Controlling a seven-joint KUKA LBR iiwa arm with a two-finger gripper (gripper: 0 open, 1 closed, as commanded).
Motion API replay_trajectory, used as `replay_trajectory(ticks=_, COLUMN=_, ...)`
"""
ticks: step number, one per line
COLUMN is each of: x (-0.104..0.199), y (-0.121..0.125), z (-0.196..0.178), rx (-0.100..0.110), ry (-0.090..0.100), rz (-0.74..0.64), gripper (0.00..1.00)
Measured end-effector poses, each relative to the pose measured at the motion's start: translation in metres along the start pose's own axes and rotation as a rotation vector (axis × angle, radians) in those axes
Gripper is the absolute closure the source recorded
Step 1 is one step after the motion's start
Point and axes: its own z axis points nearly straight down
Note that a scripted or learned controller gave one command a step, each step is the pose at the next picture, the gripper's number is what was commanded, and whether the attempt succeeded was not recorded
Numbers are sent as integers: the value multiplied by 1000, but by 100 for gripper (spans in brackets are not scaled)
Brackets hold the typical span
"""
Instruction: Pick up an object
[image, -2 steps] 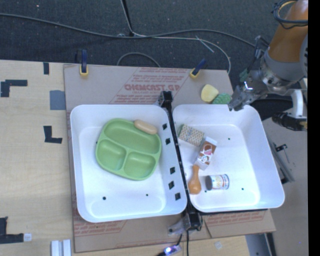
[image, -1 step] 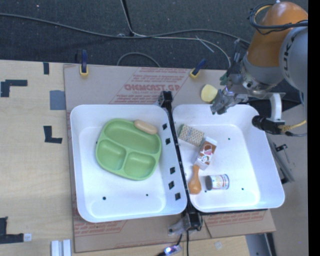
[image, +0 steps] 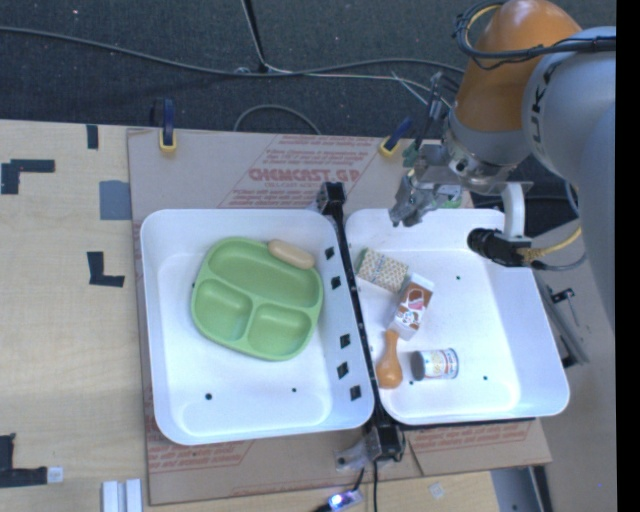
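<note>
Cardboard sheet (image: 290, 175) under white bins (image: 165, 330)

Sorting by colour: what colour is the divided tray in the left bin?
Light green tray, seen in the camera view.

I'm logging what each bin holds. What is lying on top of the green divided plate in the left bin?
A small tan bread-like piece rests on the green divided plate at its upper right rim. The three compartments show bare green. Whatever lies beneath the plate is covered.

Open floor: my right bin (image: 520, 330) lies bare toward 3 o'clock.
Obstacles: cracker packet (image: 382, 268), carton (image: 411, 304), spoon (image: 389, 364), can (image: 435, 363) crowd its 9 o'clock side by the divider (image: 345, 300).
</note>
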Motion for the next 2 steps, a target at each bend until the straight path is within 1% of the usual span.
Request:
replay_trajectory(ticks=1, x=56, y=-10, z=18, rx=2, ry=0, rz=0, gripper=100)
replay_trajectory(ticks=2, x=103, y=-11, z=17, rx=0, ry=0, rz=0, gripper=100)
